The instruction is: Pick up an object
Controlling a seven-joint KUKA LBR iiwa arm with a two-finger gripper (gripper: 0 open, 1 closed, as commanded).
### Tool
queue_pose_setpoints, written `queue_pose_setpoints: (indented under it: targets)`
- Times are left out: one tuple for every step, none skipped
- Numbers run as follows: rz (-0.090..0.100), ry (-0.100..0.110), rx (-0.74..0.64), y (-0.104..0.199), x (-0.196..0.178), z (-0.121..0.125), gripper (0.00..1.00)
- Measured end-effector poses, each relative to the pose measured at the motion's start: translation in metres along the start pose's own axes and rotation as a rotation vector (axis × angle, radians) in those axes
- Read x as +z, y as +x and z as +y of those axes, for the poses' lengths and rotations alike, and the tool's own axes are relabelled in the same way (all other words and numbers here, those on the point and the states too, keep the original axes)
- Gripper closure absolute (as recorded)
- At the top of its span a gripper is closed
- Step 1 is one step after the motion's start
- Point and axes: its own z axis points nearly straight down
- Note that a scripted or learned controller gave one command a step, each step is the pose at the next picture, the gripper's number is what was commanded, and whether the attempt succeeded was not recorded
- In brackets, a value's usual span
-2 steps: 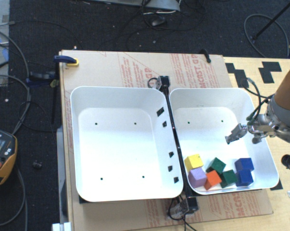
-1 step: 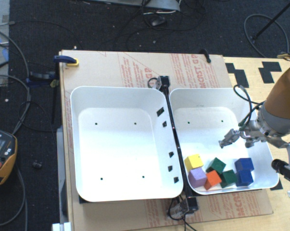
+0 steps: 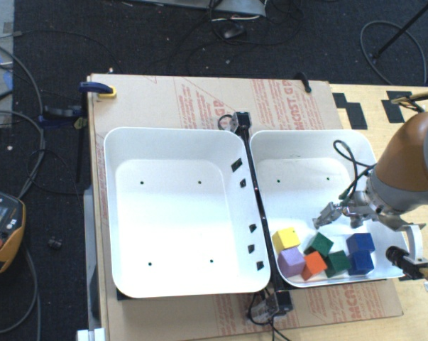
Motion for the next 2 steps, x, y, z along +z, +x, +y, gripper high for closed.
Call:
queue_pose_setpoints:
  targets:
    - [-0.001,-0.004,0.0,0.0,-0.012,0.001,1.0]
    - [-0.003,-0.009,0.0,-0.006,-0.073,-0.002,1.0]
